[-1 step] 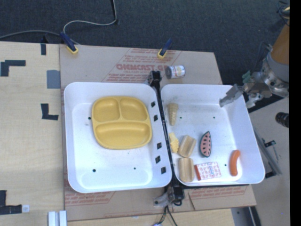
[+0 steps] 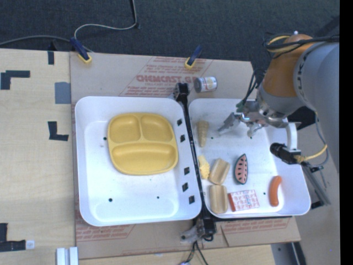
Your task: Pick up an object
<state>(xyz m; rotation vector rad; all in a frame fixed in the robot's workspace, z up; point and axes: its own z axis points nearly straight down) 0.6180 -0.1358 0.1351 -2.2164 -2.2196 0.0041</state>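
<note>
My gripper point(image 2: 238, 128) hangs over the upper middle of the right bin point(image 2: 287, 203), its two fingers spread open with nothing between them. Below it lie a watermelon slice point(image 2: 241, 168), a hot dog sausage point(image 2: 274, 190), a red-and-white packet point(image 2: 244, 200), two bread pieces point(image 2: 218, 171) point(image 2: 217, 198), a small yellow piece point(image 2: 203, 168) and a pale cone point(image 2: 202, 132) by the left wall. The gripper is above and apart from all of them.
The left bin point(image 2: 94, 203) holds a yellow divided plate point(image 2: 143, 143). A small jar point(image 2: 207, 83) lies on the cardboard behind the bins. Black clips point(image 2: 186, 148) line the shared wall between the bins. Cables point(image 2: 309, 156) hang at the arm's right.
</note>
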